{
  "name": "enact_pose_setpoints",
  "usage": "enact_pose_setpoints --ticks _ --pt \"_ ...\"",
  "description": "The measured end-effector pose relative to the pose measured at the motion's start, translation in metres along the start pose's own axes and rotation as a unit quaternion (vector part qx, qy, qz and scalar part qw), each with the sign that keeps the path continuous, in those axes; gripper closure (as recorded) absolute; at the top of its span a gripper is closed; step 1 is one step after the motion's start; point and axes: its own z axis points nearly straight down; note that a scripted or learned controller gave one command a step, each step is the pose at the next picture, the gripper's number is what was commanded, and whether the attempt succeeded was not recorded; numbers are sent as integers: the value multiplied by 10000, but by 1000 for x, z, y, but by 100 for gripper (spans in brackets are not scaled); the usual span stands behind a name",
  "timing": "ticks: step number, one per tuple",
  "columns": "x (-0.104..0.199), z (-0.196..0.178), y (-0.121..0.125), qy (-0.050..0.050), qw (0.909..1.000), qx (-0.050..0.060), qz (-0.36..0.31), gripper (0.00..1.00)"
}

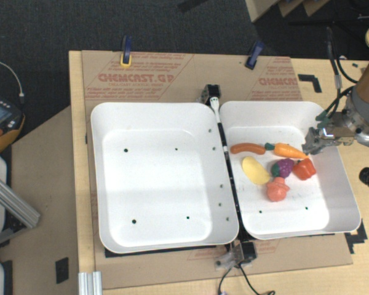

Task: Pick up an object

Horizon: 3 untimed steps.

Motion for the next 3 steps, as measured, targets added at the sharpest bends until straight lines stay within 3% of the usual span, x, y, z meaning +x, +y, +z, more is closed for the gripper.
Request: enact_pose_setpoints --ticks 1,2,3 --pt "56 42 48 8 10000 38 5 100" --pt "-49 13 -7 -11 10000 48 87 100" --pt "16 -12 9 7 10000 26 4 100"
